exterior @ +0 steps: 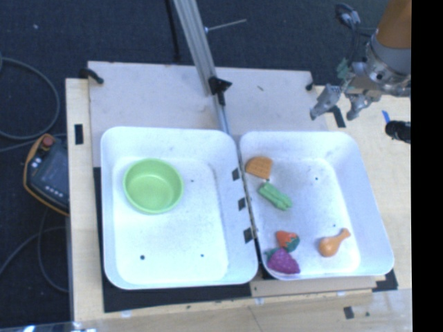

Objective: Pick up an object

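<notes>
The right bin (360,185) holds several toy foods: an orange bread slice (259,167) at its far left, a green pickle (275,196) just below it, a red strawberry (286,240), purple grapes (283,261) at the front left, and an orange chicken drumstick (333,243) at the front right. My gripper (340,107) hovers beyond the right bin's far edge, at the upper right, open with nothing between its fingers.
A green bowl (153,185) sits in the left bin (208,254). A metal pole (199,47) slants down to the gap between the bins. An orange-edged pendant (47,175) and cables lie left of the bench.
</notes>
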You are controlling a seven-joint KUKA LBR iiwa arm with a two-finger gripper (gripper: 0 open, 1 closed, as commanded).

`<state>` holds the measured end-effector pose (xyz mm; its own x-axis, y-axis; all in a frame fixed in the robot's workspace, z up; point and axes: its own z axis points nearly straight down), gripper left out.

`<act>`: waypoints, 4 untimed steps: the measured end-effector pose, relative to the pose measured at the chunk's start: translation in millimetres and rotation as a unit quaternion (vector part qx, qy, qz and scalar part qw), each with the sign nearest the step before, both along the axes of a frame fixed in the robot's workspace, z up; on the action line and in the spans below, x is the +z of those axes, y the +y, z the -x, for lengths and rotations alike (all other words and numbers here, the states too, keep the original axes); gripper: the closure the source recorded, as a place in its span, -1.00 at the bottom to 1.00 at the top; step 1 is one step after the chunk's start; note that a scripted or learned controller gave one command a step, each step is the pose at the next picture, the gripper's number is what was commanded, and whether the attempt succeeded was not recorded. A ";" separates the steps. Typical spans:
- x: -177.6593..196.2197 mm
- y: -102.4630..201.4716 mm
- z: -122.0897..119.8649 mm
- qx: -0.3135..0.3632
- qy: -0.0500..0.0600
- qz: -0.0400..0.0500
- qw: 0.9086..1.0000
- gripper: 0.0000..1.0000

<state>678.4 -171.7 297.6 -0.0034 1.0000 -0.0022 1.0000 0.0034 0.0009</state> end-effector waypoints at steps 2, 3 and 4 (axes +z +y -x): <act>-57.8 -3.3 -8.1 0.001 0.002 0.000 1.000 -1.00; -104.5 0.3 -0.2 -0.001 0.002 0.000 1.000 -1.00; -168.0 0.0 1.7 -0.001 0.003 0.000 1.000 -1.00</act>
<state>676.7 -171.8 129.7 -0.0009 1.0000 -0.0018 1.0000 0.0009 -0.0049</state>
